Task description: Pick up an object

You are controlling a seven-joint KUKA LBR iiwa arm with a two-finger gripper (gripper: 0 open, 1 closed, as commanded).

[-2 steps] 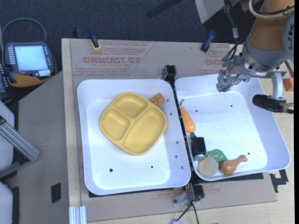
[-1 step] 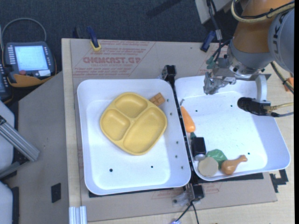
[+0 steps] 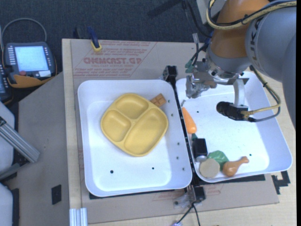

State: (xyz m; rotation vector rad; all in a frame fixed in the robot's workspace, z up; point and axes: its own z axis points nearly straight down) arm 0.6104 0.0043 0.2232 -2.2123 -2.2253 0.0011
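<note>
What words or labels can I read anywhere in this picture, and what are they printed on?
"CHEMCAST GP", or close to it, in large faded red letters on the brown board under the bins; the last letters are unclear.
Smaller red lines above and below it on the same board: too blurred to read.
Lit screen of the handheld control pendant at left: too small to read.
Dark letters on the grey arm, possibly "KU": partly cut off, uncertain.
</note>
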